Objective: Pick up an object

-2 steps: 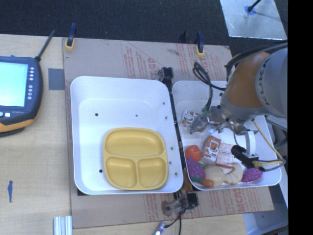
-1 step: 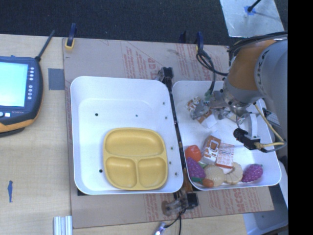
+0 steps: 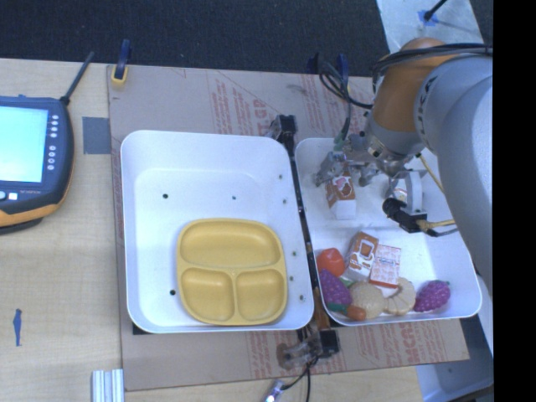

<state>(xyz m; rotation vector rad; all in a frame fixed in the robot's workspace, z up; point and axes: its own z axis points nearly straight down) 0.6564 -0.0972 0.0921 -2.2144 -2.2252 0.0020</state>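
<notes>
My gripper [image 3: 345, 172] hangs low over the far left part of the right bin [image 3: 456, 249], under the orange-banded wrist. A small brown and white carton [image 3: 341, 194] lies right at its tip; the view does not settle whether it is gripped. Toward the near end of that bin lies a heap: two orange and white cartons [image 3: 363, 253], a red-orange fruit [image 3: 332, 260], a purple grape bunch [image 3: 335, 291], a second purple bunch [image 3: 433, 295] and beige pieces [image 3: 370, 299].
The left bin [image 3: 151, 182] holds a yellow divided plate [image 3: 232, 270] in its near half. A teach pendant [image 3: 25, 162] rests on the bench at far left. A black divider strip [image 3: 298, 216] runs between the bins. Cables trail from the wrist over the right bin.
</notes>
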